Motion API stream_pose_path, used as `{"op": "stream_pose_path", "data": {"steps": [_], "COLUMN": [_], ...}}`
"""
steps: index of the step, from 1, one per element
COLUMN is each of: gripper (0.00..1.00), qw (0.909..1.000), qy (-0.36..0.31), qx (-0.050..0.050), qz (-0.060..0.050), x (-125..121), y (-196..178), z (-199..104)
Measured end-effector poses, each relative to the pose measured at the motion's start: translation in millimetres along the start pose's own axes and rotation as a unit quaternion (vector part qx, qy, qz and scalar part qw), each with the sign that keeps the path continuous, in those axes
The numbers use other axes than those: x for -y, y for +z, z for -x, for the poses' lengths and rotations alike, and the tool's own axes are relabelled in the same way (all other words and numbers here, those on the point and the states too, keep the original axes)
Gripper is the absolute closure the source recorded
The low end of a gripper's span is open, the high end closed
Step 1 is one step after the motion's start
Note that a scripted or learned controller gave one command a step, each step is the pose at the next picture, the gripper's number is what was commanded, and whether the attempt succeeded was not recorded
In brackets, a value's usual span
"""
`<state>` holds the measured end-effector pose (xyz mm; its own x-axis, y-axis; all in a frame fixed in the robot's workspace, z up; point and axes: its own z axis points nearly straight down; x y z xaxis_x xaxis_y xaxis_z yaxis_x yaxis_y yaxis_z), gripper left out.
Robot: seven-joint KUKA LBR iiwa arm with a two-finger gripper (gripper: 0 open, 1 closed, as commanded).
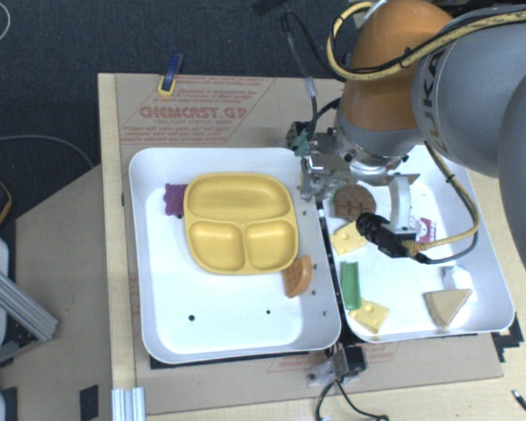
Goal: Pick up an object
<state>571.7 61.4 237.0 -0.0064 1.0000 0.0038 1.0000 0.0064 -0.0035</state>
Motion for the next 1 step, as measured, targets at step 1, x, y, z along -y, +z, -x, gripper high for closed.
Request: {"op": "stream_pose_path", "data": {"steps": [1], "gripper": [1.0], "qw": [1.0], "qy": [0.002], "qx": [0.001], "qz": [-0.001], "x": [-4.4], "y": [13.3], "z": [-21.4]}}
